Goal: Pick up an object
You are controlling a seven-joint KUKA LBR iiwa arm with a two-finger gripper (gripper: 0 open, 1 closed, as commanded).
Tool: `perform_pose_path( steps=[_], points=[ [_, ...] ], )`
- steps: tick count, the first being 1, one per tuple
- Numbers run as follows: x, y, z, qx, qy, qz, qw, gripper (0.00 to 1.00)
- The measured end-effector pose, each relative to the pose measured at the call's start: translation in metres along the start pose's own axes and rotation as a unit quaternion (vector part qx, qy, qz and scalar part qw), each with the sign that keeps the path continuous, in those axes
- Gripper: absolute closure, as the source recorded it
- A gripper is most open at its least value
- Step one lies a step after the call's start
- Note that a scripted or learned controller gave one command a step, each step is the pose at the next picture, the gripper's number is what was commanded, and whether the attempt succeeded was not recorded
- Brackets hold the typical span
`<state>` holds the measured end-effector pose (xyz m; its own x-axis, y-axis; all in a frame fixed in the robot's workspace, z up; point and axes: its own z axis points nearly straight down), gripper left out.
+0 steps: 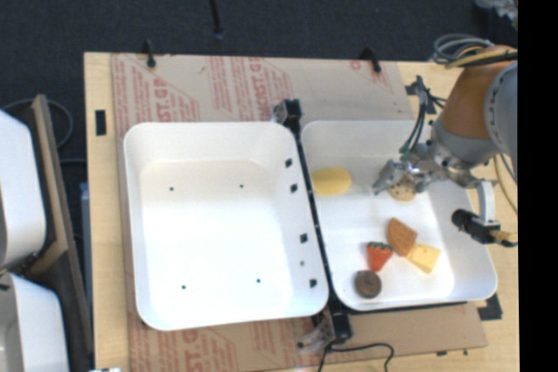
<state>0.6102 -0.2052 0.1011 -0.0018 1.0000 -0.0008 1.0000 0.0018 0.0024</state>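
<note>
While the small round dark-brown disc sits nearest the camera, close to the front wall of the right-hand shallow white plastic bin, the rest of my choices are bunched just behind it: a little red wedge with a green end, a tan-orange rounded chunk and a pale yellow block, the last two touching. That clump is too tight for a clean pinch. The smooth pale yellow oval lies alone near the divider, an easier candidate. I've gone for neither: my fingers are down over a small tan speckled lump farther back. How wide they stand, I cannot tell. My wrist comes in from the right over the worktop, orange band up, forearm tilted steeply down.
</note>
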Motion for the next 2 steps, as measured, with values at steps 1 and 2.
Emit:
perform_pose_path(
  steps=[1, 2],
  points=[
    [-0.002, -0.001, -0.011, 0.0, 0.0, 0.001, 1.0, 1.0],
    [0.0, 0.061, -0.093, -0.003, -0.001, 0.0, 1.0, 1.0]
  ],
)
